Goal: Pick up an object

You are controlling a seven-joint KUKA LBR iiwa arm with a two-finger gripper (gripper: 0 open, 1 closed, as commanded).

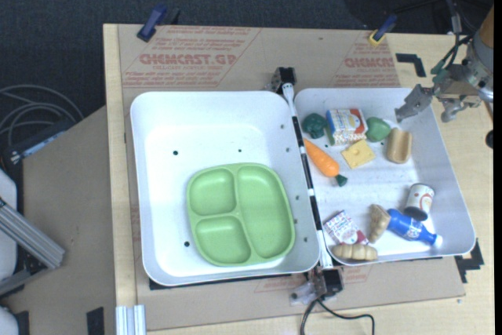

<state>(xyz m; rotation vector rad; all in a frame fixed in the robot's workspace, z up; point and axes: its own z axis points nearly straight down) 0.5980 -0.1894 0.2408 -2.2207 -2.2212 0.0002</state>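
Observation:
My gripper hangs over the far right corner of the right bin, open, with nothing between its fingers. Just below and left of it lie a tan bread-like cylinder and a green lump. Further left are a white and red box, a yellow cheese wedge, an orange carrot and a dark green piece. Near the front lie a small can, a blue bottle, a small packet and a tan peanut-shaped piece.
The left bin holds a green divided plate. Both bins rest on a brown board held by blue clamps. Cables lie on the dark floor at the left.

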